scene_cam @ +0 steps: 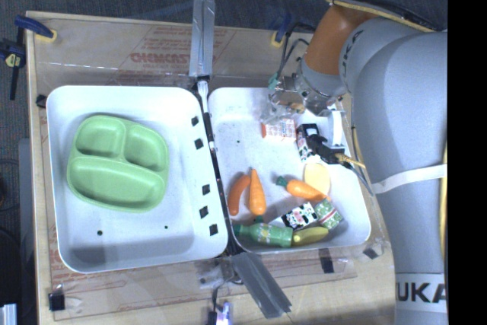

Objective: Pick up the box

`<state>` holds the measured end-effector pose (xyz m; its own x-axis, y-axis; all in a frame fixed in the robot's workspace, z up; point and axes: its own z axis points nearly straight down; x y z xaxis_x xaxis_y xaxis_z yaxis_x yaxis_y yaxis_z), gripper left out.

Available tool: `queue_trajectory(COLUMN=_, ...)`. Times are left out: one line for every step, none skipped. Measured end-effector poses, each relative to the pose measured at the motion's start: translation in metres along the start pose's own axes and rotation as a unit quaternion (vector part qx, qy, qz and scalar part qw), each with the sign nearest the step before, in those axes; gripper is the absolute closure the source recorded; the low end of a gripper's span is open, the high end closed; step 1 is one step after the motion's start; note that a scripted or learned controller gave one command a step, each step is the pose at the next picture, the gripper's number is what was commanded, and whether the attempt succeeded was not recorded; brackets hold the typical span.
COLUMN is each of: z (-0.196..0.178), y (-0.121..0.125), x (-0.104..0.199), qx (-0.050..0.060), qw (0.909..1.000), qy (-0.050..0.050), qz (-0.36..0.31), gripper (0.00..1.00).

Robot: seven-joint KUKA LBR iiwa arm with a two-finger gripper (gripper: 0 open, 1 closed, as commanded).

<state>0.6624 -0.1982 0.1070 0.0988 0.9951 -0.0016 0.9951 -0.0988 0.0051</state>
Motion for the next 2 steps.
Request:
queue_trajectory(z=0.0001, y=-0.0001, x=0.0000, qx=0.000, qw=1.0000, qy=0.000, qz=0.000, gripper=0.00)
queue_trajectory(z=0.0086, y=-0.0022, x=0.0032, qx=-0.002, qw=0.9991, qy=-0.001, qz=0.042, gripper=0.00)
